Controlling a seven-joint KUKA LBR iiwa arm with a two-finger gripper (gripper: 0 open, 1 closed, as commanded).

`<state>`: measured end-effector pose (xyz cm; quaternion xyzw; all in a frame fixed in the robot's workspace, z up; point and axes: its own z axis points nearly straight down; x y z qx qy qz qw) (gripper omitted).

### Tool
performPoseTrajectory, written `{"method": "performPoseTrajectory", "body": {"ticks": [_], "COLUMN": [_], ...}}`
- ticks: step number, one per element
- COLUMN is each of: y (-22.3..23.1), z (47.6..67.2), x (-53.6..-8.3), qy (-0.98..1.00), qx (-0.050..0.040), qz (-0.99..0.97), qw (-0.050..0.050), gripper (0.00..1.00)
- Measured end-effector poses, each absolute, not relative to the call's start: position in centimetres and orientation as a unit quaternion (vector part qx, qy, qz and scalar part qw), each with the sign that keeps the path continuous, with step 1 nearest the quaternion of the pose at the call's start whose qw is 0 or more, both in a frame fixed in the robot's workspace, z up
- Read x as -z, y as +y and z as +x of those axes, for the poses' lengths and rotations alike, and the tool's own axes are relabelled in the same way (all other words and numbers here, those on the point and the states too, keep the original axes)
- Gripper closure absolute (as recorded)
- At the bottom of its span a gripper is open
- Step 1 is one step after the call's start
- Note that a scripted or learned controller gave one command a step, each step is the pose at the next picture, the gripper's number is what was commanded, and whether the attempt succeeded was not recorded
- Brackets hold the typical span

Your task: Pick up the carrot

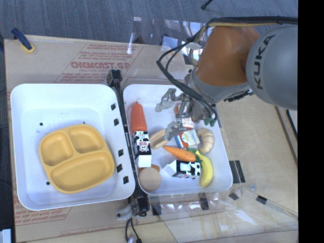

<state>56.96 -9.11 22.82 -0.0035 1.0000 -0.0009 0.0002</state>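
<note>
Here the pincer [172,116] hangs open, empty, above the carrot [179,153]. Crowding neighbours (banana [204,169], carton [185,169]) could spoil the grasp.

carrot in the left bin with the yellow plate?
No, the carrot lies in the right bin, beside the banana.

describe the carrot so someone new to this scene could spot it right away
Look in the right bin, toward its lower right part. The carrot lies there just left of the yellow banana and above a small cow-print carton. It is the small orange tapered piece with a green tip.
</note>
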Motion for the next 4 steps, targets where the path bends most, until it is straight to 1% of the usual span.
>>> {"method": "performPoseTrajectory", "body": {"ticks": [1,2,3,4], "y": [-12.5,-15.2,-14.9,-19.5], "z": [51.9,48.5,48.8,51.0], "x": [-12.1,-9.0,-10.2,-9.2], "qy": [0.998,0.999,0.999,0.999], "qx": [-0.0011,-0.0004,-0.0003,-0.0082], "qz": [-0.063,-0.049,-0.055,-0.040], "qw": [-0.005,-0.002,0.001,0.000], "gripper": [0.00,0.00,1.00,1.00]}}
